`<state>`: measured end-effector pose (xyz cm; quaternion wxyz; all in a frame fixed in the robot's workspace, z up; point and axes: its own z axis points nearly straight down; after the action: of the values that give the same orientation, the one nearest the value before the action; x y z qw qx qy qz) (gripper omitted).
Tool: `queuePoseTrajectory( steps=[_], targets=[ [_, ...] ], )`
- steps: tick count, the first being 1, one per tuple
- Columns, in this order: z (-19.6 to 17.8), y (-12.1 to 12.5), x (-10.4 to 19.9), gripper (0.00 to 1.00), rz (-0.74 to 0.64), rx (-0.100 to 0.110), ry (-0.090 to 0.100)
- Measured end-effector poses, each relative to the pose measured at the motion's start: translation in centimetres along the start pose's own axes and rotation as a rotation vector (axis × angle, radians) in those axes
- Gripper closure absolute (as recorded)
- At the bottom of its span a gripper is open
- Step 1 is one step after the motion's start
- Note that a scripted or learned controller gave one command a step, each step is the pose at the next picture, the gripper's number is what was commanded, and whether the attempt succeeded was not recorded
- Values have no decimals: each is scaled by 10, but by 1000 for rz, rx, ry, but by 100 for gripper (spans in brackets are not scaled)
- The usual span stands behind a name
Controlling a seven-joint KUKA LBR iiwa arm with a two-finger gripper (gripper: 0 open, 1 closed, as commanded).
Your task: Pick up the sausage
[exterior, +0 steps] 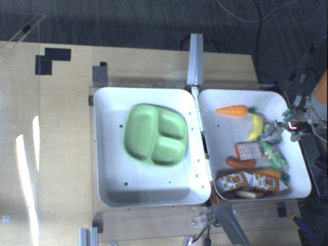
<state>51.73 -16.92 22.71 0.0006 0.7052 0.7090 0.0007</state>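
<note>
Brown-and-orange flat carton (249, 182) lies nearest us, w/ the small reddish-brown sausage (240, 163) just behind it in the right white bin (220, 137). Our tool (273, 131) hovers near the yellow banana (255, 126); we can't tell its opening.

Stuff I honestly can't make out from up here

My gripper (275, 130) is tiny and blurry, so no telling how my fingers sit. My arm (319, 104) gets chopped by the right edge. Just below my jaws a green thing (273, 155) smears together, and further down something pale (247, 193) hides under the cartons (251, 181).
</note>
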Motion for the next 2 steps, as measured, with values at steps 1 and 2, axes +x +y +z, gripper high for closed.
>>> queuePoseTrajectory(
  steps=[1, 2],
  targets=[
    [110, -27, 69, 0, 19, 1, 1],
    [139, -7, 77, 0, 93, -7, 1]
  ],
)
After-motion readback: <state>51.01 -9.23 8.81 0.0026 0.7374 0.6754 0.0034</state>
